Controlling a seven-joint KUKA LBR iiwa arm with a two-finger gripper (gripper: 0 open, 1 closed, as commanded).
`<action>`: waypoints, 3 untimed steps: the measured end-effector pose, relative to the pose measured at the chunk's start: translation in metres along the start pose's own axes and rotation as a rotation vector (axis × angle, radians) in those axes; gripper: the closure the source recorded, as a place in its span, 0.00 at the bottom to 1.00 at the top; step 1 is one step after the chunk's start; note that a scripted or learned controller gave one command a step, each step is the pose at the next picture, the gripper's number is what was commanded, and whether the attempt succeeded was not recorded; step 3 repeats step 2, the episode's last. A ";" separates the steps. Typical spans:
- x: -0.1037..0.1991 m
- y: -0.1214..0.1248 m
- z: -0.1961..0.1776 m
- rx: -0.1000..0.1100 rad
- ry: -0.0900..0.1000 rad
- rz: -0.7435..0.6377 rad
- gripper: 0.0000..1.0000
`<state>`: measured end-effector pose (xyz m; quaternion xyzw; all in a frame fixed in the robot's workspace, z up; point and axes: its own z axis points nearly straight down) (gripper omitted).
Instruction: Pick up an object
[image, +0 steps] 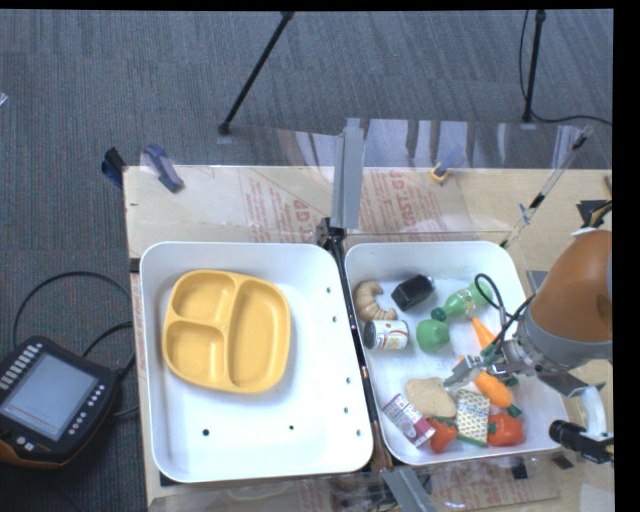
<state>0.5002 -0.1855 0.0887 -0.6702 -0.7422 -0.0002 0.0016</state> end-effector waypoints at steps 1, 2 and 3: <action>-0.002 -0.002 -0.007 0.003 0.004 0.010 1.00; 0.010 0.054 -0.092 -0.005 -0.002 0.102 1.00; 0.010 0.054 -0.092 -0.005 -0.002 0.102 1.00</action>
